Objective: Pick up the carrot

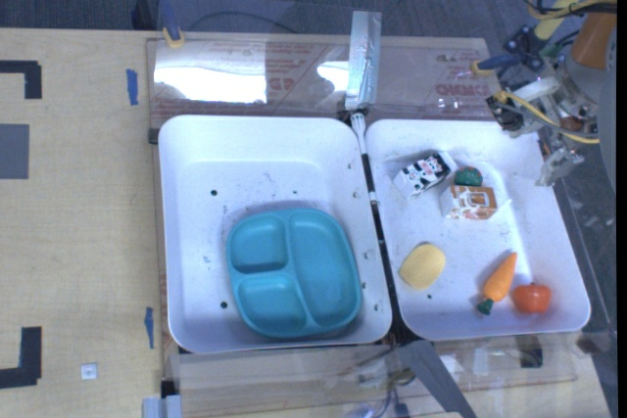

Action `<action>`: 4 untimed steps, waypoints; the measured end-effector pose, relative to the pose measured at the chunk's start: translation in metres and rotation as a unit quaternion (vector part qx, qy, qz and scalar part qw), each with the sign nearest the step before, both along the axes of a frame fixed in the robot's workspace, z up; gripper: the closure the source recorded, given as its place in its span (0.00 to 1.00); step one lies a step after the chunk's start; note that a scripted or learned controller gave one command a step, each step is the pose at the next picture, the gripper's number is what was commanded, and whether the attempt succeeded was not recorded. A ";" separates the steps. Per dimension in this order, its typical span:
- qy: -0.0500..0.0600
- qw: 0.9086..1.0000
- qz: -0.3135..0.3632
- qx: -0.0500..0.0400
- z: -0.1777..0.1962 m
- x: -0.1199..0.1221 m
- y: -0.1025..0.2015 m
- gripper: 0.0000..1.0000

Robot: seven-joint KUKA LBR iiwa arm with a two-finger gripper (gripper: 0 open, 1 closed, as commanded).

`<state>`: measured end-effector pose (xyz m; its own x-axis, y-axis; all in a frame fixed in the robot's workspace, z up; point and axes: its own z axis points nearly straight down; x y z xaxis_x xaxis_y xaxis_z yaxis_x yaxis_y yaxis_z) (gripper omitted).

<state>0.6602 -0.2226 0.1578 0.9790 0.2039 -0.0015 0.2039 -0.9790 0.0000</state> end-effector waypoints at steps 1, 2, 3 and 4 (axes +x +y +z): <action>0.002 1.000 0.003 0.000 0.007 0.001 0.001 1.00; 0.003 1.000 0.003 0.000 0.006 0.001 0.002 0.00; -0.004 0.990 0.144 0.004 -0.067 -0.029 0.022 0.00; 0.000 0.998 0.064 0.001 -0.019 -0.007 0.001 0.00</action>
